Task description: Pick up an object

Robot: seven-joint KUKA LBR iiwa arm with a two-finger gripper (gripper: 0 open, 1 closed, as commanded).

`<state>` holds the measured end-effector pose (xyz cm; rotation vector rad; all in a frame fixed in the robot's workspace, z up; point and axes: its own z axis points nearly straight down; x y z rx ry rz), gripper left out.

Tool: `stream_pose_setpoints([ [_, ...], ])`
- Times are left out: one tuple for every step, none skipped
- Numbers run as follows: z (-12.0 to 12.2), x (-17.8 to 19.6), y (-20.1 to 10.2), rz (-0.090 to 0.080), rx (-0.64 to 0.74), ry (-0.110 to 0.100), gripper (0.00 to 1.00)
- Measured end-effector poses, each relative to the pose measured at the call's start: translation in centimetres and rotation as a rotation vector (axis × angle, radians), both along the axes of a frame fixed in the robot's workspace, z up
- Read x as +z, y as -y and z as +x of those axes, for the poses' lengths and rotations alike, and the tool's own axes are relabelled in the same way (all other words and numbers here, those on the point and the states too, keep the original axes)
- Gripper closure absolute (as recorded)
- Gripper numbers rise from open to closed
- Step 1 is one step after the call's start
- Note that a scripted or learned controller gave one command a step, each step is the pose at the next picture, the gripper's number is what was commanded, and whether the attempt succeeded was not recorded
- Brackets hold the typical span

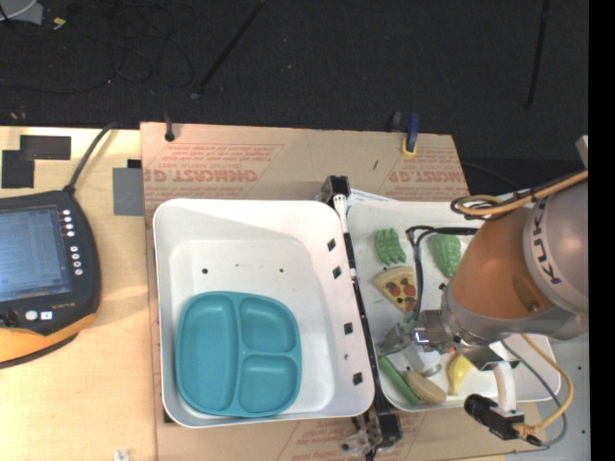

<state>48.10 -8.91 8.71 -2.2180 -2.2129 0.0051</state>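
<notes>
Reaching into the right bin [500, 392], your gripper [419, 338] sits low among toy food; I can't tell its state, the wrist hides it. Nearest target: the pizza slice [399, 287], just up-left of the tool. Looks light, stiff, flat plastic, so grab across its narrow edges. The green pod [408, 380] lies just below it, the yellow piece [458, 370] to its lower right. The teal divided plate [238, 353] sits well left.

1. Even overhead light; the white bins [250, 248] are bright, without harsh glare.
2. The far background is dark.
3. Soft shadows sit under the teal tray [238, 353].
4. Focus is slightly soft and grainy throughout.
</notes>
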Motion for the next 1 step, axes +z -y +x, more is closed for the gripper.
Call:
stream_pose_setpoints([
  [0.3, 0.02, 0.17, -0.002, -0.001, 0.004, 0.0],
])
